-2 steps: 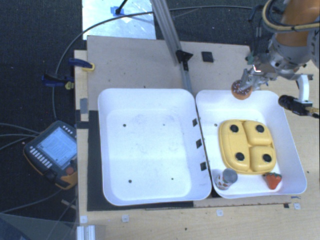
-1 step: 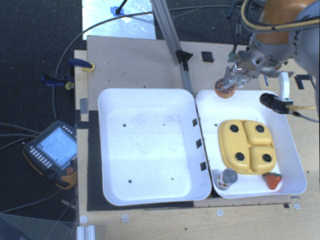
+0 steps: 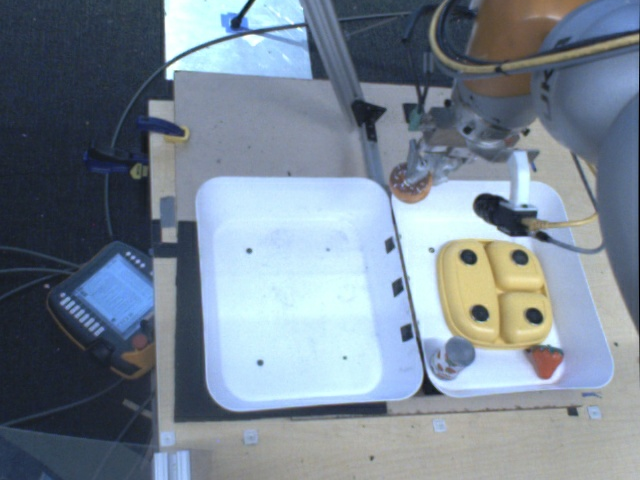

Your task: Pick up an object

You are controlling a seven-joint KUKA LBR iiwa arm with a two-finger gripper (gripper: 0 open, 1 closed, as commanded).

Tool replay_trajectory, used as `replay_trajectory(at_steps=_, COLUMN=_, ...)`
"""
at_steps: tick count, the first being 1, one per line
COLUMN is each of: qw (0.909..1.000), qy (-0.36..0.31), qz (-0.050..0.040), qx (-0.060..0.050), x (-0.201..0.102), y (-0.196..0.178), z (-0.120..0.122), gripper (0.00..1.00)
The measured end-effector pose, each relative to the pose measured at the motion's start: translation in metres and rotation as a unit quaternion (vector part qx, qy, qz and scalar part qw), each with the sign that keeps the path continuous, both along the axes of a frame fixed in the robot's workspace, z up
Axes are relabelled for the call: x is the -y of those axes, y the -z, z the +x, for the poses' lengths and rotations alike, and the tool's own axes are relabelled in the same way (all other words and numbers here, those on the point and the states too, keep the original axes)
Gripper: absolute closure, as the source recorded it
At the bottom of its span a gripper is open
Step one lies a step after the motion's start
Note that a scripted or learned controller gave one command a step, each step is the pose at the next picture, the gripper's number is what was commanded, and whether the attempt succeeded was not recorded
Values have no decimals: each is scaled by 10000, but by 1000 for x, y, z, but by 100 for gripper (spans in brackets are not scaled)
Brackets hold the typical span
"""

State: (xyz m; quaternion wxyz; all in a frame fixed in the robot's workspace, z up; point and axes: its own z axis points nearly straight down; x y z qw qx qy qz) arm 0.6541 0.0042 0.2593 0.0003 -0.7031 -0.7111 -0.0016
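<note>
Two shallow white bins sit side by side on the brown bench (image 3: pixel 270 128). At far left, off the bench on the dark floor, lies a teach pendant (image 3: pixel 108 306) with a lit screen and orange trim, its cables trailing away. A blue and yellow clamp (image 3: pixel 160 128) grips the bench's left edge. The left bin (image 3: pixel 300 368) occupies the middle of the view. The right bin (image 3: pixel 590 358) adjoins it and carries a yellow four-compartment tray (image 3: pixel 497 290), each compartment marked by a dark dot. Near the front wall of this bin stand a small cup with a grey top (image 3: pixel 452 356), left of the tray's front corner, and a red strawberry-like toy (image 3: pixel 546 360), just right of that corner. The grey arm with its orange band (image 3: pixel 515 23) reaches in from the upper right. Its pincer (image 3: pixel 425 168) is over the back left corner of the right bin, and a small round brown and white object (image 3: pixel 408 181) appears held at its fingertips, raised near the bin's rim; how far apart the fingers stand is hard to make out.
</note>
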Motion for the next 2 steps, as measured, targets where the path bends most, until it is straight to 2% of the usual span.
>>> replay_trajectory(at_steps=1, qw=10000, qy=6, qz=-3, qx=-5, x=-54, y=18, z=-9, gripper=100)
replay_trajectory(at_steps=2, qw=10000, qy=6, qz=-2, qx=2, x=-105, y=26, z=-3, gripper=100)
